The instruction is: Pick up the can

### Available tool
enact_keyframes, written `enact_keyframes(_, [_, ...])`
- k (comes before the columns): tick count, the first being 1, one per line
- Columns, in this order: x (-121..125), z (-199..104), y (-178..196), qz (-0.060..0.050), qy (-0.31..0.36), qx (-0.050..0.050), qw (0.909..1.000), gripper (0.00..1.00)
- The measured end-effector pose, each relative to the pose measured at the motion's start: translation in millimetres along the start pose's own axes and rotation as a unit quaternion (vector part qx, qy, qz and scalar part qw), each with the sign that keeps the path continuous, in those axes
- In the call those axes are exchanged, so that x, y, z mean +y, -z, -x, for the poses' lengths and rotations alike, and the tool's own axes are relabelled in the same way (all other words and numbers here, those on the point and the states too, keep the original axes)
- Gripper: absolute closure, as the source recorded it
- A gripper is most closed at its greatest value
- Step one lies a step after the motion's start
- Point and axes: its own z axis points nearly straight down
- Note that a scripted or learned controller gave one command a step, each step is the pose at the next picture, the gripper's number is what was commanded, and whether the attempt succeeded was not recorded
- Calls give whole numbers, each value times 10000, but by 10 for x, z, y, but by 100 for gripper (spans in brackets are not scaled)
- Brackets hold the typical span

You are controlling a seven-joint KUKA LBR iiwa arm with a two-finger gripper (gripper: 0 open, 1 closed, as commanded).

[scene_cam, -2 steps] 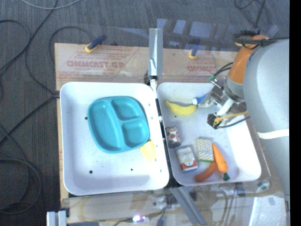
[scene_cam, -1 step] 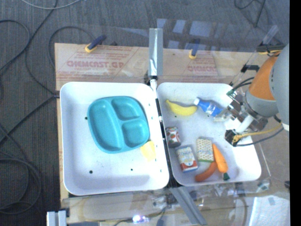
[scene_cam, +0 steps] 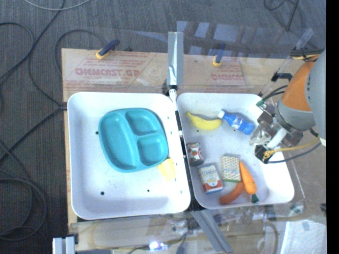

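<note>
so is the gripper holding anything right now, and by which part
Nothing is seen between its fingers. The gripper hangs over the right bin's right side, apart from the can, which stands untouched by the bin's left wall.

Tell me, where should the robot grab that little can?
Probably around the can's round sides, coming straight down from above. It stands near the right bin's left wall, with the carton just below, so the jaws fit best across its upper and lower sides.
</note>
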Motion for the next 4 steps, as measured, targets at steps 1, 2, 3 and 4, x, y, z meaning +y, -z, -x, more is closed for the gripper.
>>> enact_keyframes(1, [-452,649,418,1,-1544,29,9880,100])
enact_keyframes(2, [-452,649,417,1,-1543,29,9880,0])
enact_keyframes(3, [-501,-203,-376,61,-1757,66,9844,0])
enact_keyframes(4, [211,-557,690,26,-1435,21,9896,0])
